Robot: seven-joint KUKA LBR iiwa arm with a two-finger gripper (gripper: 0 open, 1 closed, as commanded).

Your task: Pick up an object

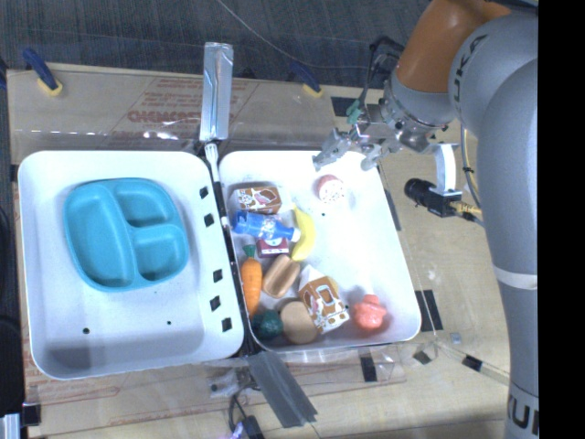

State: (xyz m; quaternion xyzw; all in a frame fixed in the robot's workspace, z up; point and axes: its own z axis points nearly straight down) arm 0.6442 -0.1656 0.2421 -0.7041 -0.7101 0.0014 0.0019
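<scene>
Poised above the far edge of the right bin (402, 273), fingers spread apart and clamped on nothing: the gripper (347, 152), hanging just beyond a small pink-and-white ball (330, 188), probably lined up for a descent. Heaped along the bin's left and near sides, likely as tipped in: a banana (305, 233), a carrot (251, 285), small cartons, a pink toy (369, 312). Parked in the left bin (55, 346), well clear of the pile: a blue tray (126, 230).
</scene>
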